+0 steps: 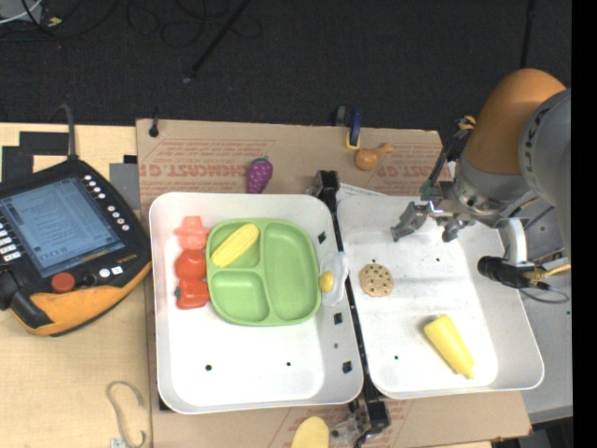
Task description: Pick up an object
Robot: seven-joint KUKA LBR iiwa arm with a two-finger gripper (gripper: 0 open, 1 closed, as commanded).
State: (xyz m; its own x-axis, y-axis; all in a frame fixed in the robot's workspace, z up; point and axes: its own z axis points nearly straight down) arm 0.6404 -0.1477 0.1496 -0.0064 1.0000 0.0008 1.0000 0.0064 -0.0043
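We see two shallow white plastic bins side by side on a cardboard-covered bench. The left bin (187,371) bears a green three-compartment plate (280,283), with a yellow toy corn cob (233,244) lying tilted in its upper-left compartment. An orange-red toy figure (191,264) lies just beside the plate's left edge, and a small yellow round piece (327,283) sits at the plate's right edge, against the divide between the bins. In the right bin (504,376) we find a round tan cookie with dark chips (377,280) near the left wall and a yellow wedge-shaped block (450,344) lying aslant toward the lower right, well apart from the cookie. The grey arm with its orange band (519,110) reaches in from the right; its two-finger gripper (430,222) hangs over the upper part of the right bin, fingers spread wide with nothing between them, apart from both the cookie and the wedge. Beyond the bins, on the cardboard, lie a purple toy grape cluster (259,173) and an orange pear-shaped toy (370,156). A black and orange control pendant with a screen (65,241) rests on the bench at the left. A yellow rounded object (311,431) lies below the bins.
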